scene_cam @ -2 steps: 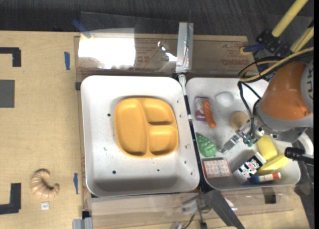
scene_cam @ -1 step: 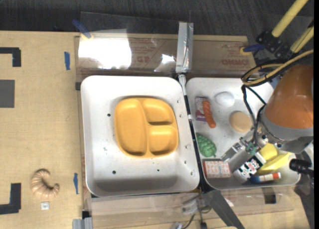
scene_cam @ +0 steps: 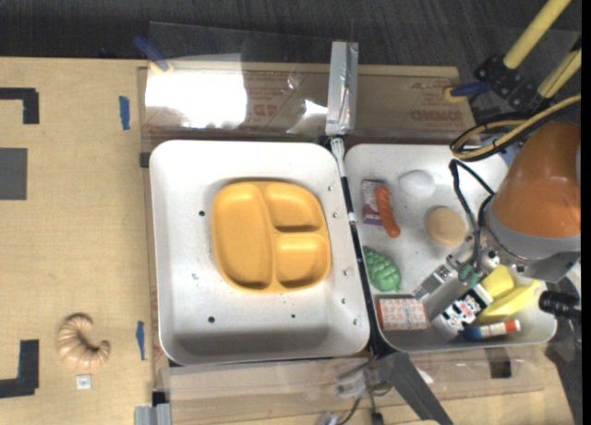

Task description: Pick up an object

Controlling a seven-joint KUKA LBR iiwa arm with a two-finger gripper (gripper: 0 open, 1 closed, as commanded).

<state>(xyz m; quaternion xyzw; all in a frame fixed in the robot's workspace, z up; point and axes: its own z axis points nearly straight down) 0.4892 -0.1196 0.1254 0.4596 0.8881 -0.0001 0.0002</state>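
The two-finger metal gripper [scene_cam: 441,286] is seen low in the shallow white right bin [scene_cam: 406,340], at 3 o'clock of the bumpy green toy [scene_cam: 382,269]; its grip state cannot be told.

The grey arm with its orange band [scene_cam: 545,194] is cut off by the frame's edge at three o'clock and covers the right white bin's [scene_cam: 434,157] far side. Its pincer [scene_cam: 450,286], at five o'clock, is too small to read. A yellow block [scene_cam: 511,290] lies partly under the wrist. A small printed box's [scene_cam: 403,312] lettering is illegible.
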